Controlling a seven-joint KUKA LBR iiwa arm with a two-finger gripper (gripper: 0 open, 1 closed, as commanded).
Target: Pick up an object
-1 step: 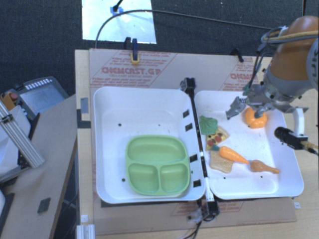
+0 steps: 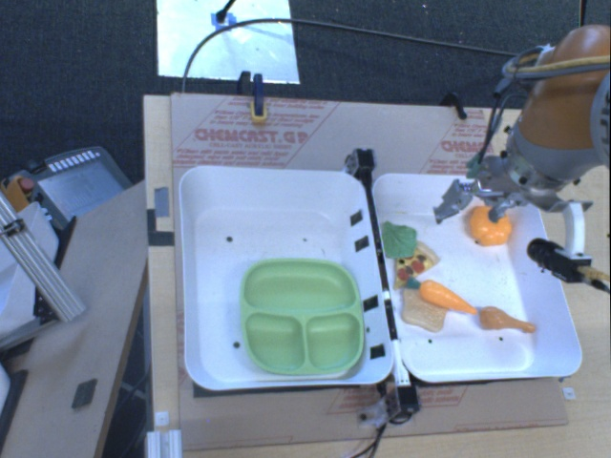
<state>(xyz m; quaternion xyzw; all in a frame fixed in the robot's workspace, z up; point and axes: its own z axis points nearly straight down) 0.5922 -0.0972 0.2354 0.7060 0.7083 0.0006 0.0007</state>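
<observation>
Hovering tool (image 2: 474, 204) over right bin (image 2: 549, 351), beside orange toy pepper (image 2: 490, 227); finger state unclear. Toy carrot (image 2: 447, 298) nearby.

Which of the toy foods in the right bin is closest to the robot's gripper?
The round orange fruit, right under the gripper. The carrot, pizza slice and green leaf lie further left and nearer the camera.
</observation>
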